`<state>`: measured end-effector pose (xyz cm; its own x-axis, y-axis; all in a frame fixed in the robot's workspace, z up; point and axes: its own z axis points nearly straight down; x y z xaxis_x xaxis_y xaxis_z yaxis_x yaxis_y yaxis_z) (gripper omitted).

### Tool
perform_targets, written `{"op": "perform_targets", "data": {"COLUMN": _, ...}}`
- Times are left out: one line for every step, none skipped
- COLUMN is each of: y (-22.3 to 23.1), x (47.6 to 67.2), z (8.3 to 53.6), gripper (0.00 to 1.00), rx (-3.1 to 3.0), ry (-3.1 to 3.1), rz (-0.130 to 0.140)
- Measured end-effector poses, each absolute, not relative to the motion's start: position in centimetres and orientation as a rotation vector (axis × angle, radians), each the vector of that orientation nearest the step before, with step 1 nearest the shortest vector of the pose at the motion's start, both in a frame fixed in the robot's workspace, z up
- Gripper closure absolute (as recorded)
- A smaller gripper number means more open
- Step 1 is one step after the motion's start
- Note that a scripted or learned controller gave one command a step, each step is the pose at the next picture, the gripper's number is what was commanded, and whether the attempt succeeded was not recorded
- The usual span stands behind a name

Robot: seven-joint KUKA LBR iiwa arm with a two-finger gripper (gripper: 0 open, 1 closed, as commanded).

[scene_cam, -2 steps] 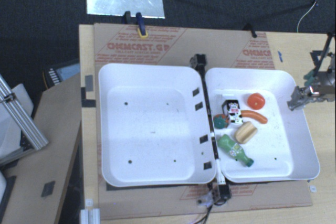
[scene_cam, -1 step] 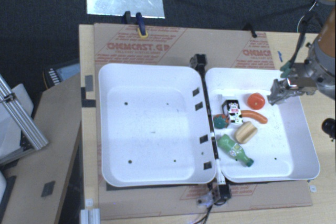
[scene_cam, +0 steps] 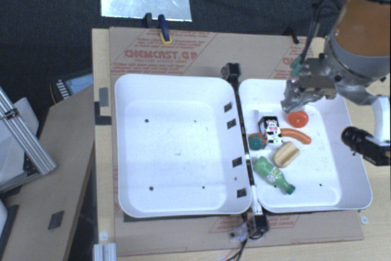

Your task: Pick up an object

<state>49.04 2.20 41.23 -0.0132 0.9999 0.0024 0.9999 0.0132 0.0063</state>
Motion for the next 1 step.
{"op": "perform_targets", "data": {"y": 4.07, "x": 48.70, "z": 41.06, "gripper": 1.00, "rx": 2.213, "ry": 2.228, "rz": 0.004}}
